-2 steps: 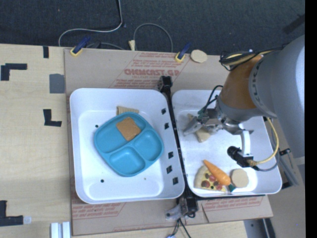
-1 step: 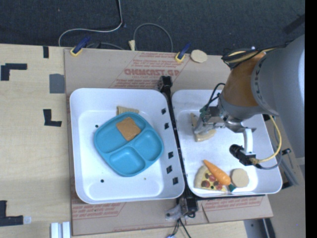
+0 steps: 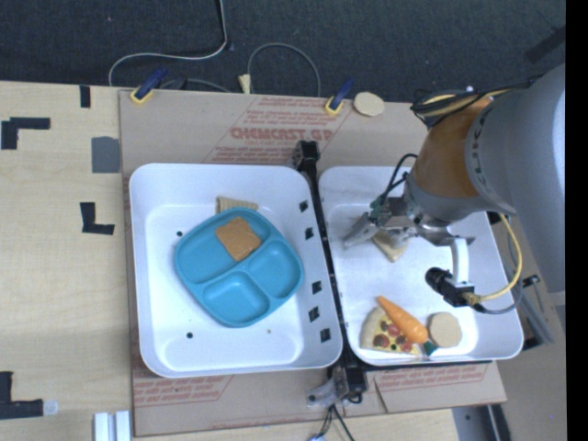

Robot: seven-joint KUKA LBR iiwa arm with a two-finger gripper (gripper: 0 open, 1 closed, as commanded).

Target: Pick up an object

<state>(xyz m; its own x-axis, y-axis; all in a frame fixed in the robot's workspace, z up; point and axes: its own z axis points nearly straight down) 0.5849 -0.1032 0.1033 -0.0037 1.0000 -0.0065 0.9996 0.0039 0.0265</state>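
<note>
My gripper (image 3: 378, 228) is down in the right bin (image 3: 487, 343), near its upper left part, at the end of the grey arm with the orange band (image 3: 450, 154). A small beige wedge (image 3: 391, 247) lies right under and beside the gripper, touching or nearly touching it. Whether it is held is not visible. Toward the front of the same bin lie an orange carrot (image 3: 402, 318), a pizza slice (image 3: 384, 335) and a round beige cookie (image 3: 446, 329), packed close together.
The left bin (image 3: 152, 246) holds a blue divided plate (image 3: 248, 283) with a brown toast square (image 3: 239, 238) on it, and another toast piece (image 3: 235, 205) sticks out behind the plate. A black divider (image 3: 319, 246) runs between the bins. A yellow cable (image 3: 501, 288) loops by the wrist.
</note>
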